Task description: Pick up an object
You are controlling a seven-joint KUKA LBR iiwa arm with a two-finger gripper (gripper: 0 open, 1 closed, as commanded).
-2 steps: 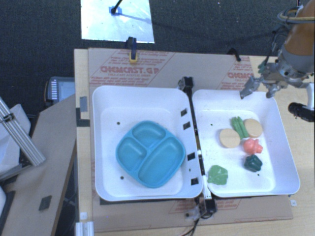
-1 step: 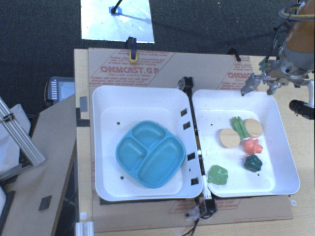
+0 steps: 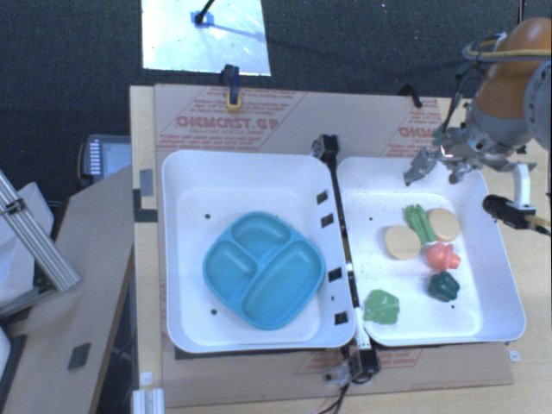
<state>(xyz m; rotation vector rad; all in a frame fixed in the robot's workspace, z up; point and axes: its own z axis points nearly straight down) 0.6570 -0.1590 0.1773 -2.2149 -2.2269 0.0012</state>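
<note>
From above, the table (image 3: pixel 259 110) holds two white bins side by side. The left bin (image 3: pixel 185 179) has a blue plate (image 3: pixel 263 270) in it, with three sections. The right bin (image 3: pixel 492 309) holds small toy foods. There is a tan round piece (image 3: pixel 402 242), and a second tan round piece (image 3: pixel 444 224) close by. A green bean-shaped toy (image 3: pixel 419 222) lies between the two. Just below them sits a red-orange toy (image 3: pixel 442 256), and right under that a dark green toy (image 3: pixel 443 286) (it looks like a small pepper). A light green leafy toy (image 3: pixel 381 307) lies near the front left corner of this bin, apart from the others.

The grey arm (image 3: pixel 517 76) comes in from the right. Its claw (image 3: pixel 438 167) hangs over the back edge of the right bin, above the toys and not touching them. The two fingers are spread apart with nothing between them.
</note>
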